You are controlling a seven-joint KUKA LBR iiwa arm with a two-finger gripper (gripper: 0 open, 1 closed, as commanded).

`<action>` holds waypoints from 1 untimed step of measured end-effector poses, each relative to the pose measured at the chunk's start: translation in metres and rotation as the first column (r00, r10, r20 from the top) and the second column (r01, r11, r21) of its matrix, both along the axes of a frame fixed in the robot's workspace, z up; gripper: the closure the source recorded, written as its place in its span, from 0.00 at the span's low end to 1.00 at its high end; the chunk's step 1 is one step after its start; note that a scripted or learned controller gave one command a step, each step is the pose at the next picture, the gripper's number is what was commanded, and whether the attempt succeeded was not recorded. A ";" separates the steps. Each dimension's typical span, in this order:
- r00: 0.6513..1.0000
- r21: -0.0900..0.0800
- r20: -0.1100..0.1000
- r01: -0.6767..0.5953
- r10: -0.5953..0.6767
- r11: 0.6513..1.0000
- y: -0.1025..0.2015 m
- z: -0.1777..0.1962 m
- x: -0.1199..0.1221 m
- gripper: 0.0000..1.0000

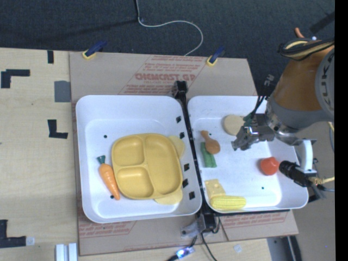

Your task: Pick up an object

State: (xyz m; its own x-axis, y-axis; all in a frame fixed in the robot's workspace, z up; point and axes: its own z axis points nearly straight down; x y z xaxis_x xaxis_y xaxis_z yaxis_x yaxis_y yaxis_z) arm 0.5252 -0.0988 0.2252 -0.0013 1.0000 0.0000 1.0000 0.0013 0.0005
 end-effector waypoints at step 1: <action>1.000 0.001 -0.002 -0.005 0.005 1.000 0.037 -0.008 0.029 1.00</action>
